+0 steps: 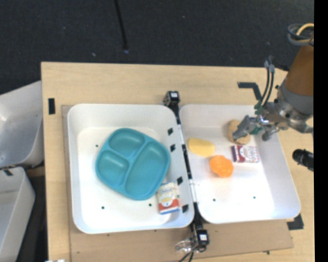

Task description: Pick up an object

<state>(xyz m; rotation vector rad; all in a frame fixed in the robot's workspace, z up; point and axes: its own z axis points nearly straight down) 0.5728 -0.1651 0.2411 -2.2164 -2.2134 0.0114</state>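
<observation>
So nothing's been picked up yet as far as I can see. The gripper [250, 129] is down low over the far part of the right bin [273, 201], sitting right next to a tan roundish lump [232, 127] that could be a potato or a bread roll, hard to say. The fingers look slightly spread, with one dark finger touching or just beside that lump, but nothing is actually between them, so I wouldn't call it a grasp. I honestly can't tell which object it's going for, since the task just says "an object". The other candidates in that bin are a small maroon and white packet [245, 154] just under the gripper, an orange ball-ish fruit [222, 166] next to it, and a yellow lemon-looking thing [201, 147] near the divider. The left bin [79, 201] holds a blue sectioned plate [133, 163] and a little red and white carton [168, 197] at its near right corner, well away from the arm. My read: the approach is basically done, while the closing on something and the lift are both left to do. Being so close to the packet too, it could easily nudge stuff instead of grabbing.
</observation>
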